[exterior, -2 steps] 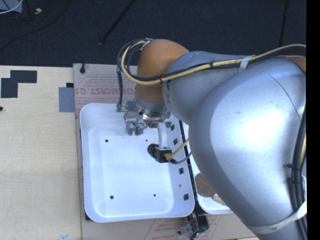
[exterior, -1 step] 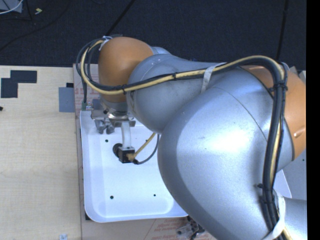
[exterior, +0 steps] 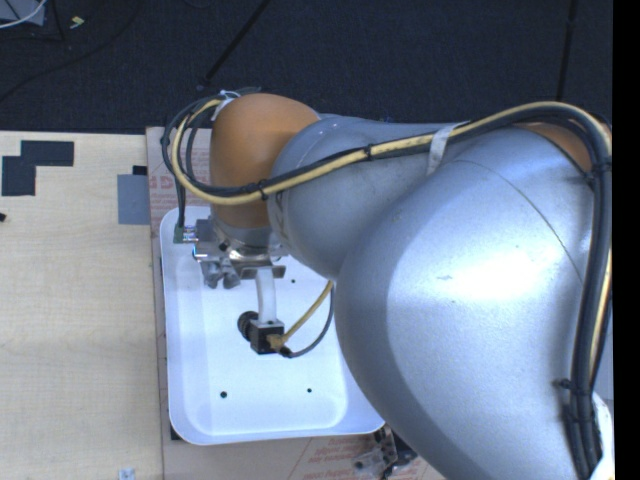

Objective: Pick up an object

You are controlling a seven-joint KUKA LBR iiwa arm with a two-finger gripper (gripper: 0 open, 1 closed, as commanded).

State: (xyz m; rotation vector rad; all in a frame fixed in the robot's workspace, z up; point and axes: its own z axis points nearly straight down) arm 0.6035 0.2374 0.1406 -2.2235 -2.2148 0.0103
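The grey arm [exterior: 460, 298] reaches in from the right and takes up most of the right half of the view. Its orange band [exterior: 255, 133] sits above the wrist, and a yellow cable [exterior: 330, 163] and a black one run along its upper side. The wrist points down over the far end of a shallow white bin [exterior: 205, 363]. The gripper [exterior: 230, 271] hangs there, low over the bin floor near the far left corner. It appears from above as a cluster of metal parts under the orange band. From this angle I cannot tell whether it is released or clenched, and nothing can be seen held in it.

The bare floor of the bin lies toward its near end and bears three small dark specks [exterior: 222, 395]. One is near the left wall, one further right, and one up beside the arm. They may be holes or marks rather than loose items, but they are too small to be sure. The arm's bulk covers the bin's right side, so any object to pick up there is hidden.

Left of the bin is a pale wooden board [exterior: 70, 318] with black patches [exterior: 35, 163] and a grey rectangle [exterior: 131, 198] near its far edge. Cardboard with red print [exterior: 325, 455] lies under the bin's near rim.
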